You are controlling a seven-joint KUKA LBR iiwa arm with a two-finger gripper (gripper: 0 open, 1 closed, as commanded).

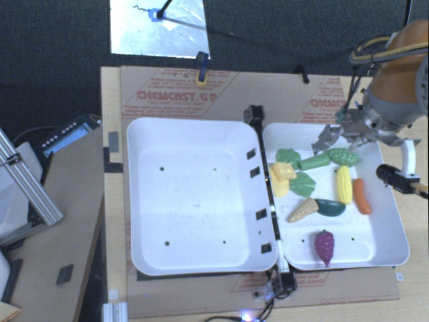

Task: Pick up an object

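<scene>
Vegetables crowded, purple grapes apart

Two bins sit side by side on a board at the centre of the frame, the left bin beside the right bin. Toy vegetables cluster in the right bin: leaves at upper left, corn beside a carrot at right, a grape bunch alone at the bottom. The gripper hangs over that bin's upper edge.
</scene>
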